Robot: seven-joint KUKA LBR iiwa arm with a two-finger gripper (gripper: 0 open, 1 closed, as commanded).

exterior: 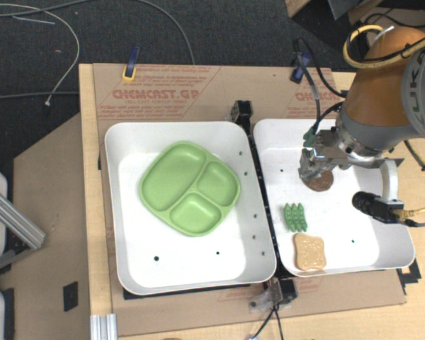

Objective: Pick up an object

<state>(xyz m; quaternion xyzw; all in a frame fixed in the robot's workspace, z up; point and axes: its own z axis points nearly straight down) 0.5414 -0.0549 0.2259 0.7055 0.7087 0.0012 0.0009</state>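
My gripper (316, 167) is down in the right bin (340, 253), right over a small brown round object (321, 182) that peeks out just below it. A green ridged piece (295, 217) lies in the same bin, lower and to the left of the gripper. Below that sits a tan toast slice (310, 252) near the bin's front edge. The left bin (127, 190) holds a green divided plate (190, 188).
The grey arm with its orange band (382, 83) reaches in over the right bin's upper right part. A black cable end (374, 205) hangs over the right bin's right side. A black clamp (242, 112) stands between the bins at the back.
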